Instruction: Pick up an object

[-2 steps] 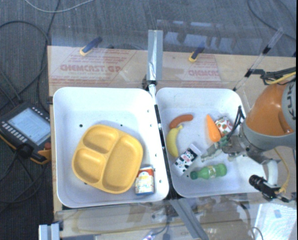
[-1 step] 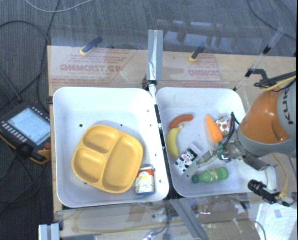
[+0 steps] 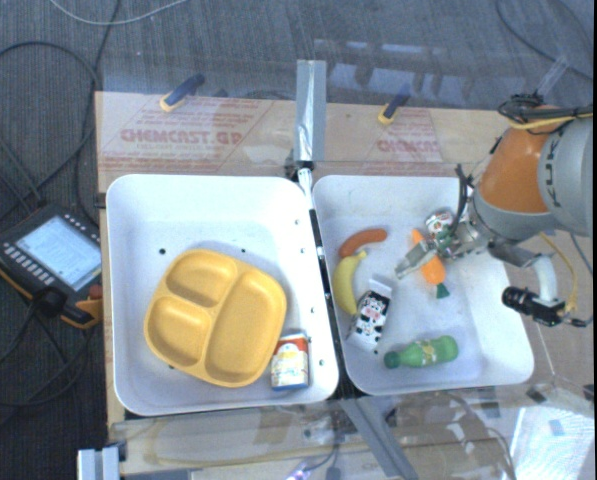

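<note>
My gripper (image 3: 423, 256) is low in the right bin (image 3: 498, 353), reaching in from the right beneath the orange-banded wrist (image 3: 518, 178). It hangs right over a small orange carrot-like toy (image 3: 436, 271), which it partly hides. Whether it touches the toy is unclear. To its left lie a red-orange sausage (image 3: 363, 240) and a yellow banana (image 3: 348, 280). A black-and-white cow-pattern carton (image 3: 371, 316) lies in front of the banana. A green bottle (image 3: 421, 351) lies on its side near the bin's front.
The left bin (image 3: 138, 218) holds a yellow divided plate (image 3: 218, 313) and a small printed can (image 3: 290, 361) at its front right corner. A metal divider (image 3: 308, 118) stands behind the bins. A teach pendant (image 3: 48, 258) lies at the far left.
</note>
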Motion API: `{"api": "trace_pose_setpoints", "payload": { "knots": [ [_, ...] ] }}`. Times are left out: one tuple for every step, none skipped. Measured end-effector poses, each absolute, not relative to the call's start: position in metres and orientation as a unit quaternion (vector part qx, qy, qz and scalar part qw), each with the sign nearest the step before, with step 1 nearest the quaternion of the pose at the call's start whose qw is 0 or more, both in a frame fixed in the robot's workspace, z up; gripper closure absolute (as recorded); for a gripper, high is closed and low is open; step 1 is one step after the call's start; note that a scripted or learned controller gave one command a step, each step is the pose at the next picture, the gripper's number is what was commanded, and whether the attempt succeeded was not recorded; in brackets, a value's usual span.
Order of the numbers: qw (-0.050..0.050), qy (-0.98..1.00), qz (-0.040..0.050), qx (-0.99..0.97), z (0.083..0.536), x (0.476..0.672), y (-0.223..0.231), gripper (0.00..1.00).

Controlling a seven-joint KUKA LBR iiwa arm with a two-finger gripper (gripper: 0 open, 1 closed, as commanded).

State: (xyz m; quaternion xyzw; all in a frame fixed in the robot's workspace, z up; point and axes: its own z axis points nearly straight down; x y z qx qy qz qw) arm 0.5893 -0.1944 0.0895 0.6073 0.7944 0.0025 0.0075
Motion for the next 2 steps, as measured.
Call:
{"api": "trace_pose_setpoints", "payload": {
  "knots": [
    [0.006, 0.795, 0.0039, 0.606, 0.099, 0.591, -0.192, 1.00],
    [0.000, 0.704, -0.0024, 0.711, 0.264, 0.615, -0.030, 1.00]
  ]
}}
